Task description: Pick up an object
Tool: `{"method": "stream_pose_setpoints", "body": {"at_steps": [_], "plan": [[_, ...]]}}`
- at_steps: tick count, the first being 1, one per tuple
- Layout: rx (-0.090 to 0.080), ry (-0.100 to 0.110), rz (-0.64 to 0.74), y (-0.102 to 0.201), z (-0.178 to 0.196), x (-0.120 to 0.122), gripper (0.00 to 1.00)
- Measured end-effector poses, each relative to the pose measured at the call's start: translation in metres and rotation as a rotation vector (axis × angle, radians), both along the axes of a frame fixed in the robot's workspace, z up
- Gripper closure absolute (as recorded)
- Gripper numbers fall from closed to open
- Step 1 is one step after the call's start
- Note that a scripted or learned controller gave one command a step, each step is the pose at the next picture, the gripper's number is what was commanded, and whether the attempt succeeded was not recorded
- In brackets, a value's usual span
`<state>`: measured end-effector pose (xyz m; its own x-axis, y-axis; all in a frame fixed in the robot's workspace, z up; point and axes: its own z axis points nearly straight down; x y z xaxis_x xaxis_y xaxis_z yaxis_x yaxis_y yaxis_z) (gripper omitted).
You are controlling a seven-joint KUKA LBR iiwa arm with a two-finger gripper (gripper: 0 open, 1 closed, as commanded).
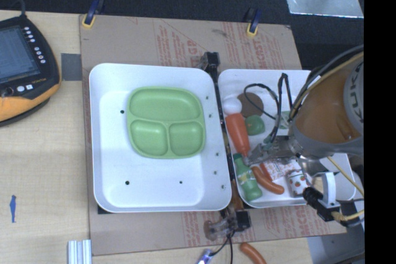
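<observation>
The task's candidate objects lie in the right-hand shallow white bin [230, 80]: a long orange toy carrot [237, 133] with a white tip, a small green block [255, 125], a brown rounded piece [252, 106], a red-orange toy sausage [268, 180] and a green bottle-shaped item [245, 182] bearing a label too small to read. The two-finger gripper [270, 148] is low over this bin, its tip just right of the carrot and above the sausage; whether its jaws are parted or closed cannot be told, and no object is seen between them. Black cables [279, 96] loop behind it. The grey arm with its orange band [325, 111] enters from the right, with the partial white lettering "KU" on its housing. To the gripper's left, the second shallow white bin [108, 133] holds a light green three-compartment plastic plate [166, 121]. Both bins rest on a brown cardboard sheet [185, 40] printed with faint red text that cannot be read, fixed by two blue-and-yellow clamps [93, 12]. Farther left lies an orange-and-grey teach pendant [25, 71] with a dark screen. Another orange piece [252, 251] lies on the bench nearest the camera, outside the bins.
</observation>
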<state>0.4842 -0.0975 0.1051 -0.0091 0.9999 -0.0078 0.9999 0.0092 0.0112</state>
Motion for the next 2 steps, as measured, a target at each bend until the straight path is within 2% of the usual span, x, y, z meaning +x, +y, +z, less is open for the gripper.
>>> {"method": "stream_pose_setpoints", "body": {"at_steps": [1, 2], "plan": [[0.007, 0.013, -0.008, -0.062, 0.094, 0.045, 0.00], [0.007, 0.014, -0.007, -0.115, 0.049, 0.086, 0.00]]}}
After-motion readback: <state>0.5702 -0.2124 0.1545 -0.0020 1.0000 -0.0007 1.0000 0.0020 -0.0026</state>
